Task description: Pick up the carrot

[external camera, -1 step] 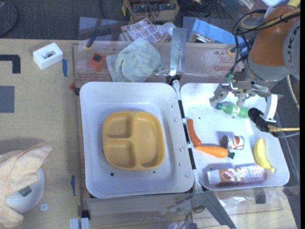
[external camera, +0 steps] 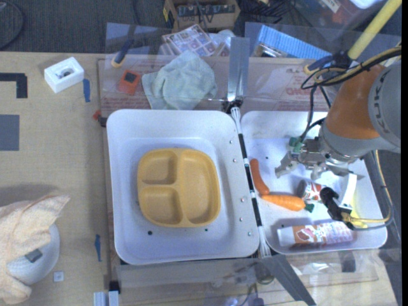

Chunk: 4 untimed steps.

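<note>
the carrot (external camera: 284, 201) lies in the right bin (external camera: 376, 234), touching a sausage (external camera: 257, 177). the hand (external camera: 310, 168) hovers just above-right; its opening cannot be told. a descent might catch the sausage instead.

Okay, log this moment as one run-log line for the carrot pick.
task: pick carrot | carrot: lying in right bin, beside sausage | gripper: above right bin, apart from carrot | grasp: not yet | left bin: yellow plate
</note>
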### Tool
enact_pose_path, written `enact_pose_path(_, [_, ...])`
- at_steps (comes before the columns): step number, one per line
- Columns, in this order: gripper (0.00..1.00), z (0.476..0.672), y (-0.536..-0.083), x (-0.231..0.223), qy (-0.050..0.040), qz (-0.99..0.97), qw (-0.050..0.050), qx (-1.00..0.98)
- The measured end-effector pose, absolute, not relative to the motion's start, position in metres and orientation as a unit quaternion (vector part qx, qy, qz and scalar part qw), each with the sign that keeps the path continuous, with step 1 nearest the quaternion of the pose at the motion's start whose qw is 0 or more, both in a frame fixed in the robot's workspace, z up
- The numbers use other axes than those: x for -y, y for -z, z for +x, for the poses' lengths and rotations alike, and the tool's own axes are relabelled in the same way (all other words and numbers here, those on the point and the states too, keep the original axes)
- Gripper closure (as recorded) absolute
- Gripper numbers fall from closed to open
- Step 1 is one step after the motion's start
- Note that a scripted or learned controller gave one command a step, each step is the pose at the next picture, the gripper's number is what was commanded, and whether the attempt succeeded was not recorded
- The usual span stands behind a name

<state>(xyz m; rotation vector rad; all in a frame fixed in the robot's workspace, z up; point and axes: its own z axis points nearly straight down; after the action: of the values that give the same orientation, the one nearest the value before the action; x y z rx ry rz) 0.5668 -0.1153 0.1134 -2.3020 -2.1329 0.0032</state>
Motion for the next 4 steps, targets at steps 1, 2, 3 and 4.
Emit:
enact_pose_path(1, [0.0,0.503,-0.097,0.111,-0.001,-0.735,0.002,0.678])
enact_pose_path(2, [0.0,0.481,-0.208,0.033,-0.0017,-0.793,0.001,0.61])
enact_pose_path(3, [0.0,0.483,-0.182,0.08,-0.0018,-0.718,0.003,0.696])
enact_pose_path(4, [0.0,0.5,-0.088,0.094,0.0033,-0.709,-0.002,0.706])
